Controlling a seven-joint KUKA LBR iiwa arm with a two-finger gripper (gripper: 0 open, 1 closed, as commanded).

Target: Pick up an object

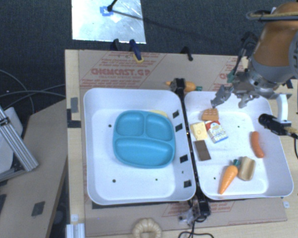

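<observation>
My gripper (232, 99) hangs open over the far edge of the right bin (275, 182), its two fingers spread with nothing between them. Just below its left finger lies a waffle-like cracker (210, 115). In front of that sit a yellow cheese block (198, 131) and a small red, white and blue carton (217, 131), touching each other. A brown bar (202, 150) lies near the bin's left wall. A sausage (257, 144) is at the right. A carrot (227, 178) and a tan bread piece (246, 168) rest near the front.
The left bin (99, 182) holds a blue divided plate (143, 138) with a yellow piece (159, 113) behind it. A black part (271, 123) juts over the right bin's right side. An orange item (189, 87) lies behind the bins, and a ring-shaped pastry (148, 228) in front.
</observation>
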